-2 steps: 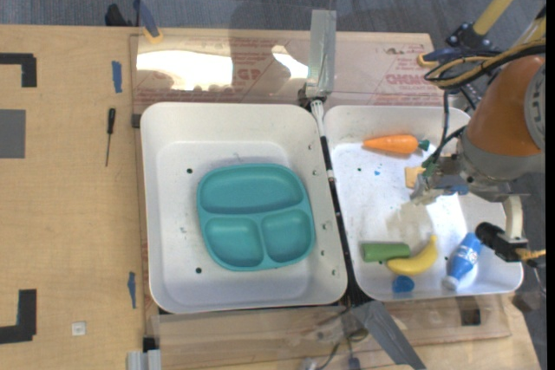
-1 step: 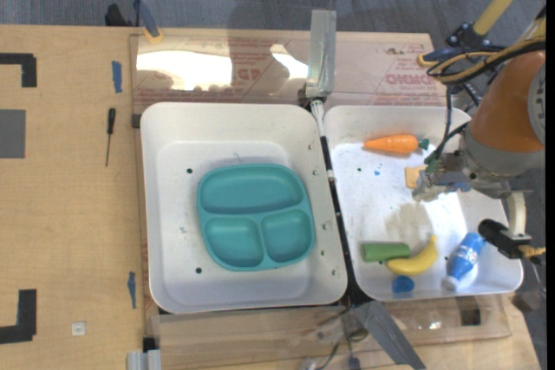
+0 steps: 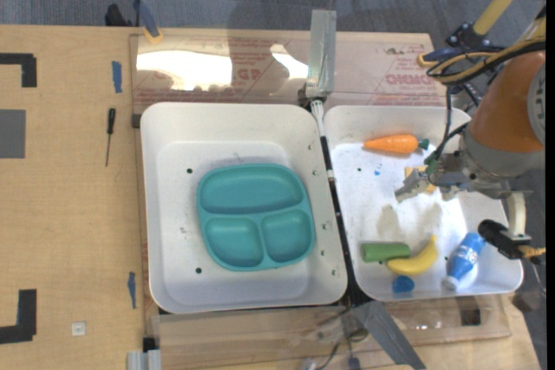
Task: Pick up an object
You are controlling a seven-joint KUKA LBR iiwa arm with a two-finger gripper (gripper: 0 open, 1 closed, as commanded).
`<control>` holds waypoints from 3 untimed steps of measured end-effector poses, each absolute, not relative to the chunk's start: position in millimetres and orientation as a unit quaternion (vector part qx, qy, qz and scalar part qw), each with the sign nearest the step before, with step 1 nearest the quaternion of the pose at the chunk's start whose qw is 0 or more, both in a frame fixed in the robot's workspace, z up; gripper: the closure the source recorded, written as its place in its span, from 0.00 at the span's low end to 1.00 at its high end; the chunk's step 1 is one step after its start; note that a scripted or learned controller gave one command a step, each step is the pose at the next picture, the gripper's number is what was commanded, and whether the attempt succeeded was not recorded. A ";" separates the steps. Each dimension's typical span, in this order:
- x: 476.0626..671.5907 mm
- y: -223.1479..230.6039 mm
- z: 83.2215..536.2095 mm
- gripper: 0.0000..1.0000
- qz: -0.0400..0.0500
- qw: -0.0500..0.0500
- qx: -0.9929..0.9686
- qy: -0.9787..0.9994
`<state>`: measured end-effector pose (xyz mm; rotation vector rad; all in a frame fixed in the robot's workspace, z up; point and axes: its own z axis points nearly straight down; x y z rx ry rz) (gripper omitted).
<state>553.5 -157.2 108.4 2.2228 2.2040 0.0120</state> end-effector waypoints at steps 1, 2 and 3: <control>608.3 -160.8 86.7 0.00 0.001 0.002 0.692 0.722; 610.3 -160.5 99.2 1.00 0.003 0.005 0.691 0.723; 620.8 -32.7 189.5 1.00 0.005 0.002 0.730 0.684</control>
